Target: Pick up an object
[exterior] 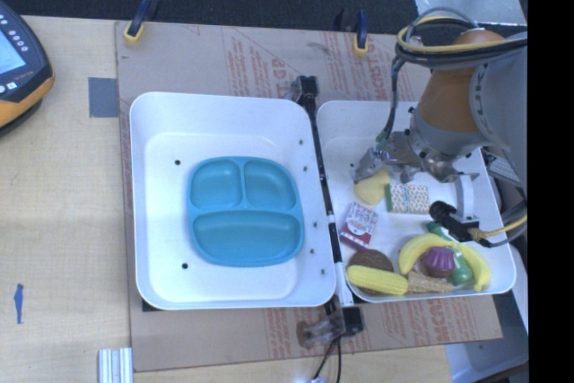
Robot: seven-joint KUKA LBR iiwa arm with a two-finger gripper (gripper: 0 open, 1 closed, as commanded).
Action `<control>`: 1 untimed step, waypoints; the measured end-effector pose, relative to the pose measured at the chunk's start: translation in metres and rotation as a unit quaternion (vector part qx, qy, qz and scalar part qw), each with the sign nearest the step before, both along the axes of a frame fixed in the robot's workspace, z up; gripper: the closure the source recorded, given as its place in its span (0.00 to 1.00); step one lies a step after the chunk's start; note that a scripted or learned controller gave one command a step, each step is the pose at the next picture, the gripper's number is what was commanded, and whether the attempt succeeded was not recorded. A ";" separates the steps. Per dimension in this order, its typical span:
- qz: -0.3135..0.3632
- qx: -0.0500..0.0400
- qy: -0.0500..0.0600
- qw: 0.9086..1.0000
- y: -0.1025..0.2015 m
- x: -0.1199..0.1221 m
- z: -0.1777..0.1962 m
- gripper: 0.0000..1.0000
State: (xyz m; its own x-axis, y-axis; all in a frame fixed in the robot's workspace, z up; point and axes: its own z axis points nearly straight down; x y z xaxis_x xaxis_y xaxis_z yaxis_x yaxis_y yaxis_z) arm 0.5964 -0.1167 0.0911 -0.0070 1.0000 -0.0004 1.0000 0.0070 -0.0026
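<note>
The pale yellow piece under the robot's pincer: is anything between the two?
Nothing visible does. The pincer sits right above the pale yellow piece in the right bin; the patterned packet lies beside it.

The grey arm (498, 94) wears an orange band (448, 99), black and yellow cables looping over it.

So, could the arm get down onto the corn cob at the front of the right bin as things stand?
Probably yes. The corn cob lies on top at the right bin's front edge with nothing over it. The gripper is farther back, above a pale yellow item; the bin wall alongside could crowd the fingers.
</note>
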 end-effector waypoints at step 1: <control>0.000 -0.001 0.000 1.000 -0.002 0.000 0.012 1.00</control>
State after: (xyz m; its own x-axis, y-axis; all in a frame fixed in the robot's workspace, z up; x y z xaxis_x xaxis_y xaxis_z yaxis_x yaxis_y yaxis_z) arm 0.5964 -0.1185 0.1029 -0.0077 1.0000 -0.0018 1.0000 0.0077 -0.0025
